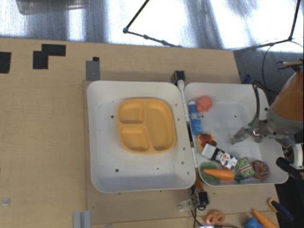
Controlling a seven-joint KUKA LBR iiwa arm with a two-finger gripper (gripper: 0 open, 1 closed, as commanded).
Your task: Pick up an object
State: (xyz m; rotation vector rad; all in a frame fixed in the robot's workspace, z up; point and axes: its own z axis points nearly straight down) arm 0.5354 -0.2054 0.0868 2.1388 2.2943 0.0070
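Observation:
My gripper (240, 136) hangs over the middle of the right bin (237, 96), reaching in from the right, with nothing visibly in it. To its left lie a pink ball-shaped toy (204, 103), a blue bottle (194, 119) along the bin's left wall, and a small red and yellow toy (206, 140). Along the front of the bin sit a white and black box (219, 156), a carrot (219, 174) on a green leaf, a green patterned item (243, 166) and a chocolate donut (260, 169).
The left bin (102, 141) holds an orange divided plate (145, 126). On the bench in front of the bins lie a pretzel (215, 217) and an orange and blue object (256, 219). Cables run along the right bin's far right.

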